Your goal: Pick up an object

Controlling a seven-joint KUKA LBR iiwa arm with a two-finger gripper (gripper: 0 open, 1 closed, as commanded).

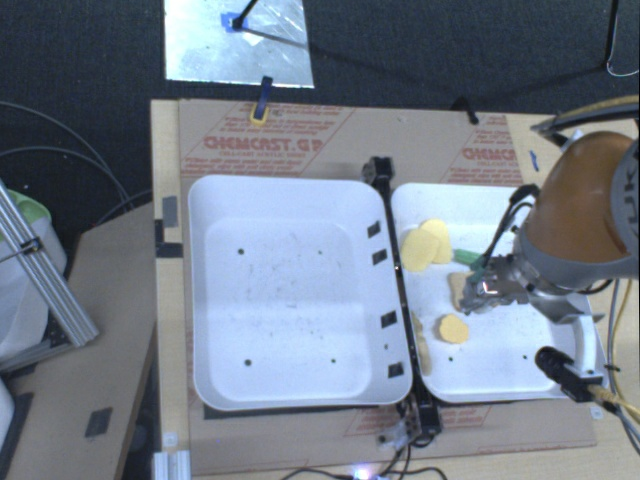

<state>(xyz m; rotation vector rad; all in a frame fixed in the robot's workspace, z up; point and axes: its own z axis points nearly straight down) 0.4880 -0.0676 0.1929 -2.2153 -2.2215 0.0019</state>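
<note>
Arm w/ orange band reaches in from the right, wrist low over the right-hand bin [500, 200]. Jaws [478, 290] sit down among the objects near the bin's middle; can't tell if they're spread or clenched, too small and dark to read, and nothing clearly seen between them.

Objs relative to jaws:
- pale tan block [458, 288] just beside jaws on the left, maybe touching, can't confirm
- small yellow round piece [454, 329] just below-left of jaws, lying flat on bin floor, apart from them
- larger pale yellow flat pieces [424, 246], two overlapping, up-left of jaws, near the divider side of the bin
- green item [466, 257] just above jaws, partly hidden by cables, shape unclear

Left-hand bin [215, 268] is well left of jaws, across the black clips [384, 288] joining the two bins.

Both bins sit on a cardboard sheet [290, 138] on the worktop. Silver foil square [238, 26] lies on dark floor far up-left of jaws
</note>
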